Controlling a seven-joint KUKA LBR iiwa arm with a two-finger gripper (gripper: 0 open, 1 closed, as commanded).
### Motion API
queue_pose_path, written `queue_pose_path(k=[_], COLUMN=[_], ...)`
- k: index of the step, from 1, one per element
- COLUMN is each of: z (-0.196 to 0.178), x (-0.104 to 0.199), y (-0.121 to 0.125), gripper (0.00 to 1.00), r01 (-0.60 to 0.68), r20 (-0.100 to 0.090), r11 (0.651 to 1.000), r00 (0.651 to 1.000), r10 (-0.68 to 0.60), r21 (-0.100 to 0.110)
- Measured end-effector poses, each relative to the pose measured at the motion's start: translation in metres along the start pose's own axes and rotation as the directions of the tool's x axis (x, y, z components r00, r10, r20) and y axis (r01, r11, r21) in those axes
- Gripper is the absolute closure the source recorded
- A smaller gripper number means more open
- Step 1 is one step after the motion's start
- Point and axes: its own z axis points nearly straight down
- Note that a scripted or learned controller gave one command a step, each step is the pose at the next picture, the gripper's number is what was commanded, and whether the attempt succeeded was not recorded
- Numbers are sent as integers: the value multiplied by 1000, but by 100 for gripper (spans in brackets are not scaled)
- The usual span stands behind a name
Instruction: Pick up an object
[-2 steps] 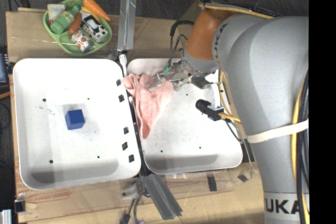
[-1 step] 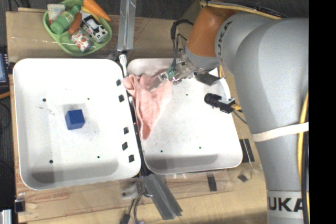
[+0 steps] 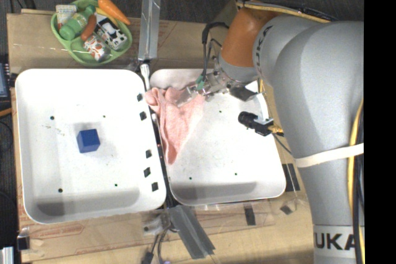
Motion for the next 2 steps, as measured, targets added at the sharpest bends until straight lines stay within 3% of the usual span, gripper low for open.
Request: queue_pose_path(k=[1, 2], z=[-9, 0], x=[0, 13], y=[1, 3], gripper=[100, 100], r01=[5, 35], r20=[1, -2], r11=[1000, 999], r00=[1000, 999], r10=[-5, -35], r21=[-1, 3])
